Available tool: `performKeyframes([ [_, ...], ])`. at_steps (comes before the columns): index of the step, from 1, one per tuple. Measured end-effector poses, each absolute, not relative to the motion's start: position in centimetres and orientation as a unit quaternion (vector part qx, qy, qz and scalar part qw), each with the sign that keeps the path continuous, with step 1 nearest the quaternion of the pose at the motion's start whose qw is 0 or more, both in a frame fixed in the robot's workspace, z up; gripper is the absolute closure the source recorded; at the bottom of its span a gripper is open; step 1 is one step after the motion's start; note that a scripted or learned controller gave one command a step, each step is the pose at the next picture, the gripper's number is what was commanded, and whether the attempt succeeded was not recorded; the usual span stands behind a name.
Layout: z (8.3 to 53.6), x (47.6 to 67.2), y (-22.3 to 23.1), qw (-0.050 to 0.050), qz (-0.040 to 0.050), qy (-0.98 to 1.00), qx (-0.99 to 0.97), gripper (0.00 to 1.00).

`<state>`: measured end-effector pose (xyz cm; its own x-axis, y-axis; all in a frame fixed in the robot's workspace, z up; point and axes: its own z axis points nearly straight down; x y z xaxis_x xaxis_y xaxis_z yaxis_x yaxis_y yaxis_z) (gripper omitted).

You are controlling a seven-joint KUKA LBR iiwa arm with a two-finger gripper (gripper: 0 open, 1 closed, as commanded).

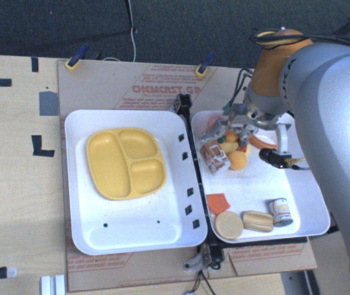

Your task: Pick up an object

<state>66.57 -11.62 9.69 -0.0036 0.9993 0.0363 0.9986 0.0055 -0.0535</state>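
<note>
Gripper (239, 129): lowered over the far end of the right bin (313, 217), among a cluster of toy foods (227, 149).
Fingers: their state cannot be told, being hidden in the clutter.
Cluster: possibly an orange fruit (238, 160) and a wrapped packet (214, 157), set close together.
Near end: a round biscuit (229, 225), a bread roll (258, 221) and a small can (280, 212) are laid.
Left bin (79, 226): a yellow divided plate (126, 162) is held.

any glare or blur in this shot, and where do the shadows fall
camera view: light is even, the left bin looks bright white with no hard glare; the yellow tray and the small can look sharp; the gripper casts soft shadow over the clutter in the right bin.
</note>
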Motion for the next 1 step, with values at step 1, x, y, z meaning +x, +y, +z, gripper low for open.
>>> performKeyframes([
  [1, 11.15, 66.63, -11.89, 0.031, 0.0087, -0.708, -0.706, 1.0],
])
